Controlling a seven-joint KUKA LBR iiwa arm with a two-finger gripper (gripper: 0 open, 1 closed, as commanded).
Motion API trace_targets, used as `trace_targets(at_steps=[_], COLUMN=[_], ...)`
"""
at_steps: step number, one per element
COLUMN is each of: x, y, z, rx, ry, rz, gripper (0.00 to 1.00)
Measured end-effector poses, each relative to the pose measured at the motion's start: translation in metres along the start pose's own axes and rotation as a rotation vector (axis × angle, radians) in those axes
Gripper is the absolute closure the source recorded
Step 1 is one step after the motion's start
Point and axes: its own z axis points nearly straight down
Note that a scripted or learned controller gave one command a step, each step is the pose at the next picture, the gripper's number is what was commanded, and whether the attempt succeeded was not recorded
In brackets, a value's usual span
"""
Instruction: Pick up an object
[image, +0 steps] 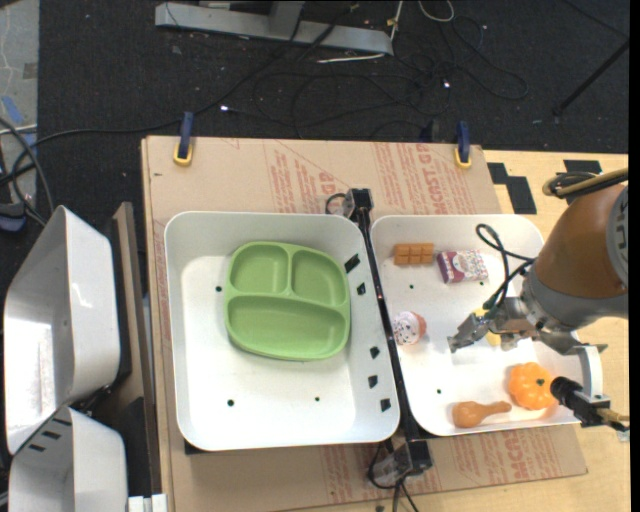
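On the worktop (300, 165), the right bin (430, 400) is entered by the hand (470, 335), grip state not discernible, nothing seen held; approach step judged, descent needed onto the nearby small pink-white toy (408, 326).

A light green divided plate (288, 302) sits in a white bin (190, 330). The other white bin (425, 400) holds an orange pumpkin (530, 386), a tan drumstick (480, 412) and a brown waffle (413, 255).

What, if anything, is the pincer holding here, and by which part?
Nothing shows between its fingers. The pincer hangs over bare floor of the right bin, apart from the small round toy and the orange pumpkin.
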Motion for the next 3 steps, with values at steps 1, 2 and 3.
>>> trace_targets(at_steps=[1,2,3], x=[0.000,-0.001,0.002], y=[0.001,0.000,0.007], z=[-0.012,-0.076,-0.120], rx=[-0.004,-0.009,-0.009], ry=[-0.001,-0.003,-0.004], rz=[0.001,-0.004,-0.005], gripper=[1.00,1.00,1.00])
